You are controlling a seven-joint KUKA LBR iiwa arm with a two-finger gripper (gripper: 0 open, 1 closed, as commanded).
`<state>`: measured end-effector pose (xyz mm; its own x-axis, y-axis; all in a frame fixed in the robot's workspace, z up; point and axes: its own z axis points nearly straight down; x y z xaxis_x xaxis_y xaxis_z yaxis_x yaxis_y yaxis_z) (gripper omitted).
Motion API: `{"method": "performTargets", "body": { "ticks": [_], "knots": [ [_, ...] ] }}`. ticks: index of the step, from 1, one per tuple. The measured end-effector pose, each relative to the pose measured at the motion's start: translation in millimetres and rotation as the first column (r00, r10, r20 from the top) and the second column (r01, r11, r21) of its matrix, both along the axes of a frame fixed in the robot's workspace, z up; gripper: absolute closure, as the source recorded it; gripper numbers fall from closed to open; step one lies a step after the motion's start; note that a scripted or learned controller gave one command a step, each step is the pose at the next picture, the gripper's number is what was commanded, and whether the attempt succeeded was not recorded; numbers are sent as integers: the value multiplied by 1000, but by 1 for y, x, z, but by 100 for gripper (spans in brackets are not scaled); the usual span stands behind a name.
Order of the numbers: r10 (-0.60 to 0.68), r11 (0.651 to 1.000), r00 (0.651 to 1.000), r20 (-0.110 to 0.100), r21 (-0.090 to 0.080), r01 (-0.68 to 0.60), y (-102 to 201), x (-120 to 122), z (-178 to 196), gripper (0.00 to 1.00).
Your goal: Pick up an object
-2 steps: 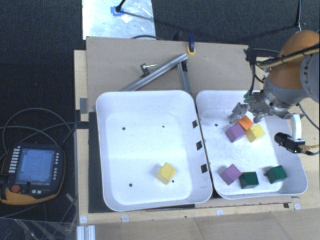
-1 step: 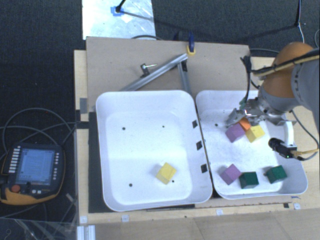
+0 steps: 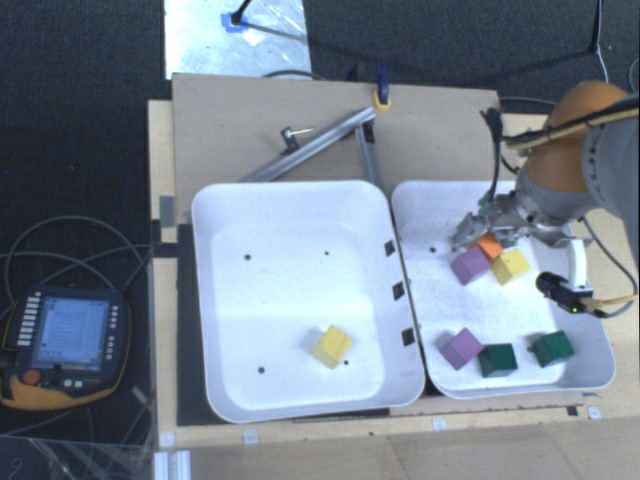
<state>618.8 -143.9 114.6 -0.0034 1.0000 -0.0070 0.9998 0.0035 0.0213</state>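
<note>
Blocks crowd the right bin (image 3: 430, 208); one yellow block (image 3: 332, 346) sits in the left bin (image 3: 290, 203); gripper (image 3: 487, 230) grip unclear.

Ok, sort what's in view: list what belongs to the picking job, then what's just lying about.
Job:
two-finger gripper over the right white bin
orange block
purple cube
yellow cube
second purple cube
two dark green cubes
yellow cube in left white bin

Lying about:
teach pendant
metal rod
</note>
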Motion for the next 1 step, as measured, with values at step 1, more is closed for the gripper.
{"method": "performTargets", "body": {
  "ticks": [1],
  "knots": [
    [2, 1000, 1000, 5, -2, -2, -1, 1, 10, 100]
  ]
}}
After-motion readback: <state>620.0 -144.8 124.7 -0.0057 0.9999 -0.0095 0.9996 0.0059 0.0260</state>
